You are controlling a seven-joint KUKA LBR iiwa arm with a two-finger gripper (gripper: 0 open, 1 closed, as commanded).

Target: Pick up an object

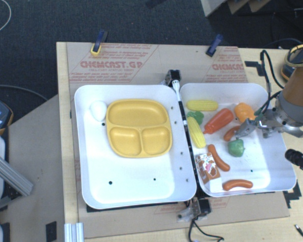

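Right bin (272, 178) holds toy food; left bin (91, 185) a yellow tray (139, 126); fingers' (248, 127) state unclear.

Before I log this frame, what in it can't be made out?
- Gripper: too small and blurred in the camera view to tell whether its fingers are parted, or whether they touch the green toy or the orange toy.
- Arm: cut off by the view's right side.
- Printed packet: its print is too small to read.
- Green vegetable: partly hidden behind the corn cob.
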